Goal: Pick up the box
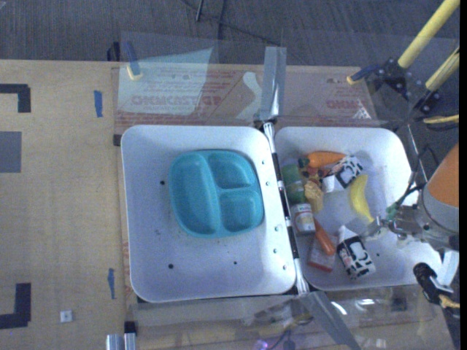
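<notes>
A small orange-red box [320, 256] lies near the front left of the right bin [398, 148]. Beside it on the right is a black-and-white patterned carton [355, 257], and a second such carton [349, 171] sits farther back. My gripper [385, 223] reaches in from the right and hovers low over the bin's right half, just right of the banana [360, 197]. It is above and to the right of the front carton and apart from the box. Nothing shows in its grasp.
The right bin also holds a carrot [324, 158], a green can [292, 175], a small bottle [303, 217] and a yellow item [314, 193], crowded along its left wall. A teal divided plate [217, 192] lies in the left bin [146, 254].
</notes>
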`<act>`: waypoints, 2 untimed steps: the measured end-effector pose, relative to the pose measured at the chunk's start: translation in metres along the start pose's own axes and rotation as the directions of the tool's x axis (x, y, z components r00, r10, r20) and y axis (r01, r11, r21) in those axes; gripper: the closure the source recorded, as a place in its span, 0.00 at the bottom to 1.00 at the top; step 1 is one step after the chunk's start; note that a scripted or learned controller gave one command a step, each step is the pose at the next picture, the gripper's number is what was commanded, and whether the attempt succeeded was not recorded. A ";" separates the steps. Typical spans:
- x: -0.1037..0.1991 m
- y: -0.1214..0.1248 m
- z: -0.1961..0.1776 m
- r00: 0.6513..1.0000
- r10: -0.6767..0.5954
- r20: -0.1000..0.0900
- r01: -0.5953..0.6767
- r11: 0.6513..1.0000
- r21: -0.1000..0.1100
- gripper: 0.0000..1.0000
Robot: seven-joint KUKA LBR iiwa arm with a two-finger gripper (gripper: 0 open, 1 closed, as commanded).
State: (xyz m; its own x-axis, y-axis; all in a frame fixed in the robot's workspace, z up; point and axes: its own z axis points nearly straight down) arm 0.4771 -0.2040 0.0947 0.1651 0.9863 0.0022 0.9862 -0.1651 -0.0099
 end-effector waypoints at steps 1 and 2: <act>0.061 -0.010 -0.281 0.996 0.094 0.004 -0.094 0.996 -0.001 0.00; 0.079 -0.014 -0.022 0.961 0.277 0.002 -0.277 0.961 0.002 0.00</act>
State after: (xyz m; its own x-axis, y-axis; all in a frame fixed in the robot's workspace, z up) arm 0.4765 -0.1241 0.1170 0.4323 0.9017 -0.0026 0.9017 -0.4323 -0.0122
